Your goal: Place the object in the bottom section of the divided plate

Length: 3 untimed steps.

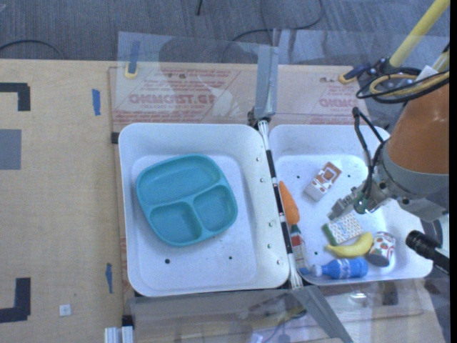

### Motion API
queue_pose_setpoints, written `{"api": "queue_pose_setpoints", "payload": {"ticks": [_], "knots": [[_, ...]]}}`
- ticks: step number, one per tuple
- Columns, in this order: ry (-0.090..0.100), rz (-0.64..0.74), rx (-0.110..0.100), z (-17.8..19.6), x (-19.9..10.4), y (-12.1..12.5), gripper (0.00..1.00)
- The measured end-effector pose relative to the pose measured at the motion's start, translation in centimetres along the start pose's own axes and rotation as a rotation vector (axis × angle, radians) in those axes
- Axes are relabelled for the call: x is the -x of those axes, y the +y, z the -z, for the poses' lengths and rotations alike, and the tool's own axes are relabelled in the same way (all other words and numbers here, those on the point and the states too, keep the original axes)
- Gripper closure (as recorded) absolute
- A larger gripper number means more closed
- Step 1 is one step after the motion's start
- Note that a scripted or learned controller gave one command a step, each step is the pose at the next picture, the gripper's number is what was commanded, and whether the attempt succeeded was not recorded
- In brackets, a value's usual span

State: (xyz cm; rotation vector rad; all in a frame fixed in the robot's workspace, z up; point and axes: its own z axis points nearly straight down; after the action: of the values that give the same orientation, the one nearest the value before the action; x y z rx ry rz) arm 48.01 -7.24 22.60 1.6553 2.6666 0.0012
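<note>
Plate [186,199]: teal, three sections, left bin [143,263] | gripper [350,204]: over right bin [307,145], finger state unclear

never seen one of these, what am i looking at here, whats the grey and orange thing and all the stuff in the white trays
One camera looks down at a slant on a bench with two white bins. The grey and orange thing is a robot arm reaching in from the right; its gripper hangs over the right bin. That bin has a carrot, a banana, a blue bottle, a small carton, a can and a speckled sponge. The left bin has a teal divided plate. I see nothing between the fingers.
</note>
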Motion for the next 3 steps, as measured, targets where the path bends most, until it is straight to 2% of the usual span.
{"api": "queue_pose_setpoints", "payload": {"ticks": [1,2,3], "knots": [[0.003,0.179,-0.003,-2.0,-10.0,4.9,1.0],[0.0,0.539,0.003,0.3,-15.0,14.1,1.0],[-0.003,0.541,0.008,1.3,-15.0,14.3,1.0]]}}
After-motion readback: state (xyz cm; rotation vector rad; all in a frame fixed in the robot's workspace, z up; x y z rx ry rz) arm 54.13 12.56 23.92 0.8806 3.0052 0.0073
